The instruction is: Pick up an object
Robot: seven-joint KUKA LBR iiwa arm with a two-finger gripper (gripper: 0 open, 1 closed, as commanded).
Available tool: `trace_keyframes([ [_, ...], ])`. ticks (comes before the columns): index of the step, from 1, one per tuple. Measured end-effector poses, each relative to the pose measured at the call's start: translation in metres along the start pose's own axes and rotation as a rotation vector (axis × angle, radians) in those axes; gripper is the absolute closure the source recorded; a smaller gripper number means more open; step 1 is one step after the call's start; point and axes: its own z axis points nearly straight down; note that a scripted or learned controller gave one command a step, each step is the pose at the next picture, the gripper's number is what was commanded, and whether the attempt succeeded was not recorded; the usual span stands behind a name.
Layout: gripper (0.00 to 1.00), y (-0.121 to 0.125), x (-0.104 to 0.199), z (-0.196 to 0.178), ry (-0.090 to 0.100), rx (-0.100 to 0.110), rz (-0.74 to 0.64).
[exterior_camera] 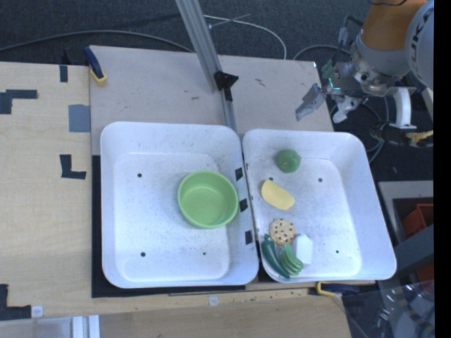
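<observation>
The arm's hand (331,98) hangs above the counter (162,83) just beyond the far rim of the right bin (366,210), its two fingers spread apart with nothing between them. One grey finger (310,103) angles out to the left; the other sits closer to the wrist.

Taking the right bin as the landmark: a small green round thing (287,161) lies near its far-left part, almost straight in front of the hand but well apart from it. Just nearer the camera sits a yellow lump (277,194), then a speckled cookie (282,230). At the bin's near-left corner a green ridged piece (287,259) and a small white block (304,247) lie touching or nearly so (hard to tell which).

The left bin (127,210) butts against the right bin's left wall and holds a light green bowl (208,199), upright, near that shared wall.

A grey metal pole (201,30) slants across the counter beyond both bins.
</observation>
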Motion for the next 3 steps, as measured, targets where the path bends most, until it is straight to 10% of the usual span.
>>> trace_keyframes([
  [3,0.0,0.005,0.005,0.109,0.0,0.005,0.0],
])
